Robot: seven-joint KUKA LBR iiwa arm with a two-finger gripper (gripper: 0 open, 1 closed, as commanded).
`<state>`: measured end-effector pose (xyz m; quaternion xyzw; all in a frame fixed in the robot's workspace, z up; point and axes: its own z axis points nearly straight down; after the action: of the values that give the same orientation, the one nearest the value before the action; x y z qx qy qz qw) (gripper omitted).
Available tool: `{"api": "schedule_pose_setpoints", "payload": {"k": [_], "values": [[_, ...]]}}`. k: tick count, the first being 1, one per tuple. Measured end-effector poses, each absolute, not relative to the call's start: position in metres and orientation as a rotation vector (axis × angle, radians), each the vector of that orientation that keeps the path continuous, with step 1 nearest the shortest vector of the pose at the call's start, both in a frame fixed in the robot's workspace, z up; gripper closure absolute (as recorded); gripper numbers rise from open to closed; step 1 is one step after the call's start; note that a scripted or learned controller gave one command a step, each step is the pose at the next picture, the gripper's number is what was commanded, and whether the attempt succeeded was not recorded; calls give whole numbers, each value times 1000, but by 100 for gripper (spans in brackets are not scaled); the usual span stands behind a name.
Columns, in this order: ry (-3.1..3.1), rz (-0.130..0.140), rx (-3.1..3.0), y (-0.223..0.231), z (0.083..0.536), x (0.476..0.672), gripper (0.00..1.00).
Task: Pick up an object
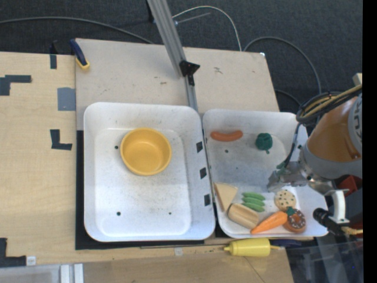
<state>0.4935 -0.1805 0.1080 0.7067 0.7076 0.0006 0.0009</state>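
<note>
So the arm (333, 140) was reaching into the right bin (247, 119) from the side, with its pincer (284, 175) low over the toy food, right above the cookie (285, 200). Couldn't tell the pincer's state. The cookie looked like the likeliest target: small, round, pale with dark chips, lying flat beside the green beans (254, 200), the carrot (269, 222) and the donut (295, 220). The left bin (100, 117) held a yellow bowl (145, 151).
</note>
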Motion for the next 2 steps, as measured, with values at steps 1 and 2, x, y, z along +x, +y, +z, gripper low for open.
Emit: {"api": "schedule_pose_setpoints", "payload": {"k": [1, 2], "values": [[2220, 1, 2218, -188, 167, 491, 100], [2221, 1, 2219, -188, 206, 491, 100]]}}
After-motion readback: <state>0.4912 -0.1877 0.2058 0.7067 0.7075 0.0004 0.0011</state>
